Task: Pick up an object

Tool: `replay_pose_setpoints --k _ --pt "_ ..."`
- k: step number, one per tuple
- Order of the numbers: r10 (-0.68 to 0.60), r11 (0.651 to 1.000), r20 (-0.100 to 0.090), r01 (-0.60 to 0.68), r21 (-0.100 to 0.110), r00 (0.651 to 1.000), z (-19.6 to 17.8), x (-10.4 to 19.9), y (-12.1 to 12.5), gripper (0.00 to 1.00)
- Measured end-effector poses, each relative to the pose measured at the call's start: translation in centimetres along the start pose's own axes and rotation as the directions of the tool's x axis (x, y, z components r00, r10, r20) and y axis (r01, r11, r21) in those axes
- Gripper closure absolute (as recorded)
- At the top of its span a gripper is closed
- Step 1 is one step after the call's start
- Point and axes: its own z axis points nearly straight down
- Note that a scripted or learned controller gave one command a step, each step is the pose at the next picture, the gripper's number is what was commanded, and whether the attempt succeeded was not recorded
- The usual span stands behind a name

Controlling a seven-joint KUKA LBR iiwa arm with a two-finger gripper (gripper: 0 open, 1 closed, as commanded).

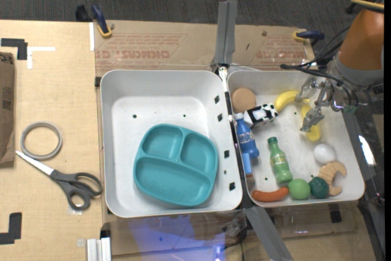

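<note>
My gripper (313, 114) hangs over the back right of the right bin (353, 150), on the grey arm with the orange band (365, 40). Its tip is directly above a small yellow piece (313, 133), and whether they touch is unclear. A banana (285, 99) lies just left of it. Also in this bin are a brown ball (244, 98), a black-and-white cow toy (261, 114), a blue bottle (245, 141), a green bottle (280, 161), a white egg (324, 153), a tan pastry (333, 172), a red sausage (270, 195), a lime (299, 189) and a dark green piece (319, 186).
The left bin (116, 101) holds a teal divided plate (177, 165). On the bench to the left lie scissors (67, 180), a roll of tape (41, 139) and a brown bag (6, 107). Cardboard (159, 49) lines the back behind both bins.
</note>
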Motion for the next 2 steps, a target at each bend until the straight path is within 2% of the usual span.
replay_pose_setpoints --k 1,2 --pt "-0.001 1.0 0.013 0.001 0.002 1.0 -1.16 -0.29 0.06 1.0" --pt "-0.001 1.0 0.01 0.001 0.001 1.0 -1.14 -0.23 0.06 0.0"
